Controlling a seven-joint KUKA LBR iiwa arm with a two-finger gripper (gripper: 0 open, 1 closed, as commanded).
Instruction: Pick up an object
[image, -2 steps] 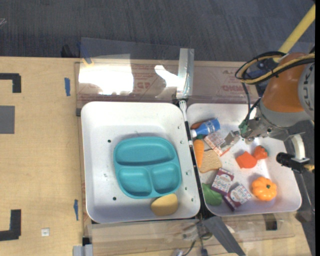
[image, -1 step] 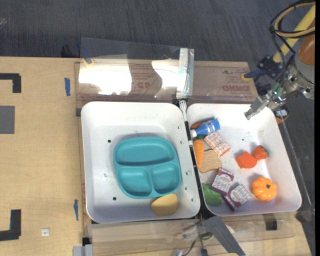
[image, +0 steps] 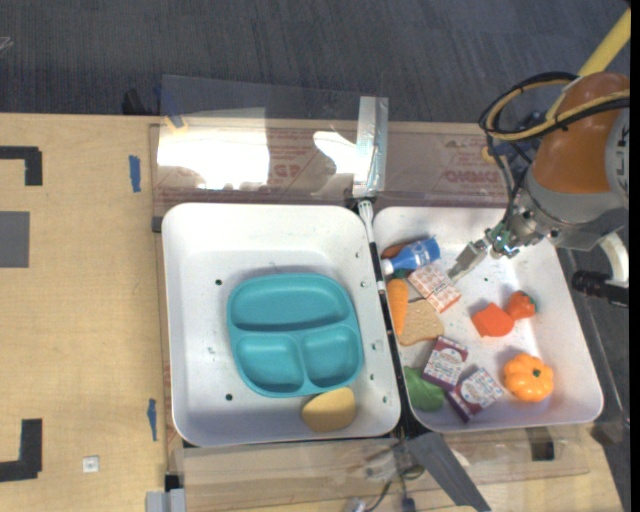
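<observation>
Hanging low over the right white plastic bin (image: 570, 300), the hand (image: 468, 262) points at the small white-and-red packet (image: 434, 285), maybe to grab it; I cannot tell its state.

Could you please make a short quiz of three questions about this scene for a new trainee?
1. True or false: the teal tray lies in the left bin.
2. Which item lies at the tray's near edge? A) the yellow sponge-like piece B) the small pumpkin C) the blue bottle
3. Fill in: the gripper hangs over the ____ bin.

Key: 1 true; 2 A; 3 right.
</observation>
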